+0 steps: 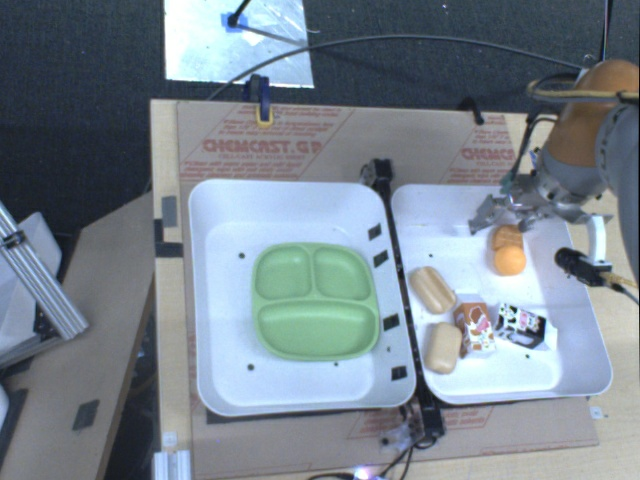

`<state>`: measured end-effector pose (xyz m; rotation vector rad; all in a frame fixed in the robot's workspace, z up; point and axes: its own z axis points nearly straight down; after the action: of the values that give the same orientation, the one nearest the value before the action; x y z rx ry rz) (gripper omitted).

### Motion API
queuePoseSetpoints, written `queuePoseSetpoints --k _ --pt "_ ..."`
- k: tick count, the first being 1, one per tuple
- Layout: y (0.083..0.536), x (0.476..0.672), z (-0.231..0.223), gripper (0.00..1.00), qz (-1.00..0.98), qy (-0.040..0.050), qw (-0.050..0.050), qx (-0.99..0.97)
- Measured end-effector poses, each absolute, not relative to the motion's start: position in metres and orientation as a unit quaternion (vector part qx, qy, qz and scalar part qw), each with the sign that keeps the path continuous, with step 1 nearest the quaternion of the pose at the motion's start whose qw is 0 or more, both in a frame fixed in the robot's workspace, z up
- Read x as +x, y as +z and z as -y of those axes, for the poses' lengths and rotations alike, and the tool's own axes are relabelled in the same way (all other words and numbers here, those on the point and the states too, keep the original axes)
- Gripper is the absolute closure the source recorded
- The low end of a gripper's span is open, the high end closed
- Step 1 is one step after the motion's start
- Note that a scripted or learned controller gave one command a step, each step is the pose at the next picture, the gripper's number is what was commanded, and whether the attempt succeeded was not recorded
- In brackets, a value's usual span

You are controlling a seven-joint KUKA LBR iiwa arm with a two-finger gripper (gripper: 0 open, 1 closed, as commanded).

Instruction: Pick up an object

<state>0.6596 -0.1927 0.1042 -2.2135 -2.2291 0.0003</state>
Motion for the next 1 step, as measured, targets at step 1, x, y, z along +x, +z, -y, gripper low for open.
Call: queuePoseSetpoints --k 1 --pt "0.0914 0.6641 0.1933 0.0 0.71 -0.0025 -0.006 -0.704"
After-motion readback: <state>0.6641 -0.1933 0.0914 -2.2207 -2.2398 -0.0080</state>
